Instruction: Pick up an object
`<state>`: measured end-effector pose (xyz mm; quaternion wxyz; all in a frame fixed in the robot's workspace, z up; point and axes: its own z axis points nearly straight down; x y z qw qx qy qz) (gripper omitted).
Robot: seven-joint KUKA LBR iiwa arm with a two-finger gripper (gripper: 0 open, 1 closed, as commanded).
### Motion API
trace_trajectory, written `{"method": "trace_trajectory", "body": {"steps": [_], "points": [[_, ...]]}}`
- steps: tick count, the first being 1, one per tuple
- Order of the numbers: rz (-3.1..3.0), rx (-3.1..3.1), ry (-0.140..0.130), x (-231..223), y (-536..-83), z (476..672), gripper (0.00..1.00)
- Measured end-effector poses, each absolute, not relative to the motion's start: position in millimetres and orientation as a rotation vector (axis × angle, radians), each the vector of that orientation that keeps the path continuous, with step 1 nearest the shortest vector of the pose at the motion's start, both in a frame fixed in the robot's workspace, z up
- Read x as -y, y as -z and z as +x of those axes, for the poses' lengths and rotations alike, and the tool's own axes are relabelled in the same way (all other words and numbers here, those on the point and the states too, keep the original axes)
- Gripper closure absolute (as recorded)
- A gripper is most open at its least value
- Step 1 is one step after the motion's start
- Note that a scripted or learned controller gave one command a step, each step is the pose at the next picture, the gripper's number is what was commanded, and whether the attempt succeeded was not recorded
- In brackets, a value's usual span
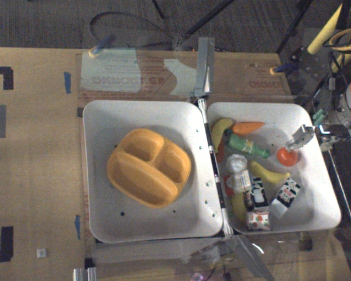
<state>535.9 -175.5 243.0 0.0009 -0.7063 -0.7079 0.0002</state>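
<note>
From my seat the desk [35, 157] carries two bins; the left bin [99, 119] holds an orange tray [149, 167]. In the right bin [316, 180] the end effector [298, 140] hovers just above a small red tomato-like piece [287, 156] (round, glossy). I cannot tell its grip state. I judge the piece might roll off toward the banana [269, 173].

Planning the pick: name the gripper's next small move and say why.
Probably lower the gripper a little onto the red tomato-like toy. It sits just above and right of that toy in the right bin, and nothing shows between its fingers.
</note>
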Motion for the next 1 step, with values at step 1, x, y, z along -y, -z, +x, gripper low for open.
{"method": "trace_trajectory", "body": {"steps": [1], "points": [[-2.059, 2.379, 0.001, 202.3, -275.6, 529.8, 0.0]]}}
